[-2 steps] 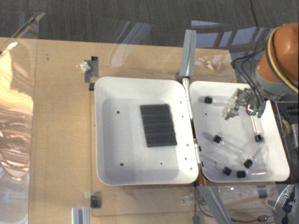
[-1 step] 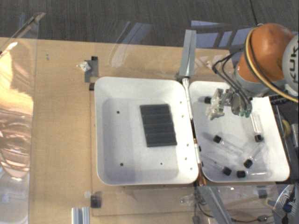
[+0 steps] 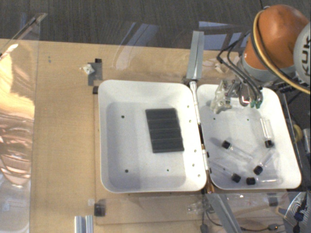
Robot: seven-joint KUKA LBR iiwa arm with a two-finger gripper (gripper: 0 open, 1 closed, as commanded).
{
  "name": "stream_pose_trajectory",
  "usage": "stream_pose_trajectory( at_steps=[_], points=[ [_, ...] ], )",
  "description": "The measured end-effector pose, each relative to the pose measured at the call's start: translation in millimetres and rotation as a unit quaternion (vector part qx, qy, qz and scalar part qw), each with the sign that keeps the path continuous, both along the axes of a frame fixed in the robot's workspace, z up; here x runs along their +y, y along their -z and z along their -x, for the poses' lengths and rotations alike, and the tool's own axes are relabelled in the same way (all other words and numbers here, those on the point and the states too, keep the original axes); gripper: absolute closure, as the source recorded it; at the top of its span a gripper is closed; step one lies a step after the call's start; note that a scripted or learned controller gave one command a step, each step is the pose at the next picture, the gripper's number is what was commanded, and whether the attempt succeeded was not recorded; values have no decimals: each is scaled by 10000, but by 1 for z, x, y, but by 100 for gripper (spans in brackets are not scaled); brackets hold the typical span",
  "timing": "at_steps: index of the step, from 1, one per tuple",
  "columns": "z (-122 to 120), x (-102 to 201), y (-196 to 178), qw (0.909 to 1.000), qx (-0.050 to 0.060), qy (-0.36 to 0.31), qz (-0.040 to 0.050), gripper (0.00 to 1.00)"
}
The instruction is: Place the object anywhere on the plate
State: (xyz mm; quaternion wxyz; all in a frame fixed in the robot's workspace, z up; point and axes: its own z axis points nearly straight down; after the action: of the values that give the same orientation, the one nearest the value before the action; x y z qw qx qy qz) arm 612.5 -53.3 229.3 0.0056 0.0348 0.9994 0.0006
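Nearest me, on the wooden bench point(image 3: 58, 178), I log a small black bracket point(image 3: 99, 208) just off the near corner of the left-hand bin point(image 3: 109, 178). Next, the right-hand bin point(image 3: 286, 178): several clear vials with black caps lie flat on its floor, which I take as the task's objects. Three caps cluster at the near edge point(image 3: 235, 177), point(image 3: 250, 181), point(image 3: 257, 169); one vial point(image 3: 233, 149) lies slantwise near the middle; another vial point(image 3: 266, 130) lies along the right wall with its cap toward me. All of them rest in this bin, well apart from the plate. In the left-hand bin, the plate point(image 3: 165, 130), a dark ribbed rectangle, lies flat slightly right of centre, with nothing on it. Further back, the gripper point(image 3: 232, 95) hangs over the far part of the right-hand bin, with looped cables around it; whether it is open or closed I cannot tell, and I see nothing held in it. Beyond it is the arm's orange band point(image 3: 274, 28). Farthest, a grey metal rail point(image 3: 196, 55) runs back from the seam between the bins, and a second black bracket point(image 3: 96, 72) sits off the left-hand bin's far corner.
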Motion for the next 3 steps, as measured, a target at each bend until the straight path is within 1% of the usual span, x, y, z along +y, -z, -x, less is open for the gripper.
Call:
stream_pose_trajectory(
  at_steps=[1,2,3],
  points=[
    [-26,41,16,9954,5,-955,2,100],
    [-23,106,42,9777,6,-2100,6,100],
    [-38,185,50,9874,2,-1585,-3,100]
  ],
)
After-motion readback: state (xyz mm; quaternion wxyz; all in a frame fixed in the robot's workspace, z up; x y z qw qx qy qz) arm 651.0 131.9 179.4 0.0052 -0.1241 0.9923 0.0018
